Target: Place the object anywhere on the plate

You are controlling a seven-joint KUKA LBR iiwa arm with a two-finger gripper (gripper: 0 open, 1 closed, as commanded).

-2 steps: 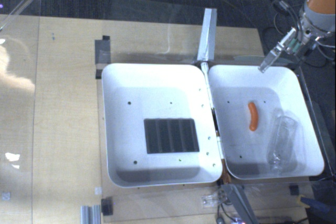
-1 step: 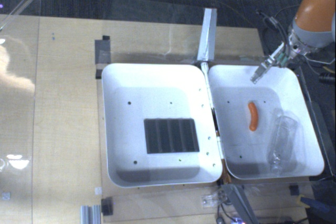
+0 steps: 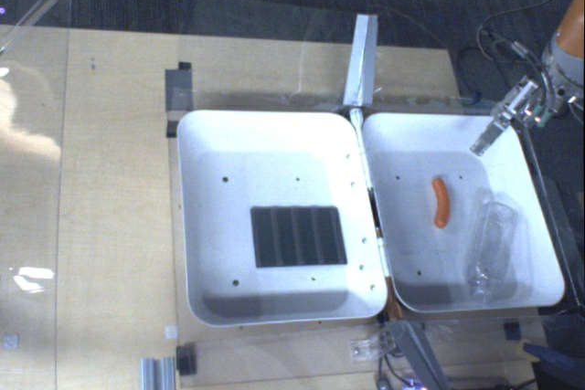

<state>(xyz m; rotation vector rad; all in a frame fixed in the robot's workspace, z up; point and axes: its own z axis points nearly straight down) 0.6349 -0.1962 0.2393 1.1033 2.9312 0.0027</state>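
A dark, ribbed rectangular plate (image 3: pixel 299 236) lies flat in the left bin (image 3: pixel 210 151), toward its front middle. A small orange sausage-shaped object (image 3: pixel 441 201) lies in the right bin (image 3: pixel 411 137), near its centre. My gripper (image 3: pixel 480 144) hangs over the back right corner of the right bin, slanting down to the left. It is up and to the right of the orange object, apart from it, and nothing shows in its grasp.
A clear plastic bottle (image 3: pixel 489 247) lies in the right bin, just right of the orange object. A metal post (image 3: pixel 361 59) stands behind the seam between the bins. Cables trail at the back right.
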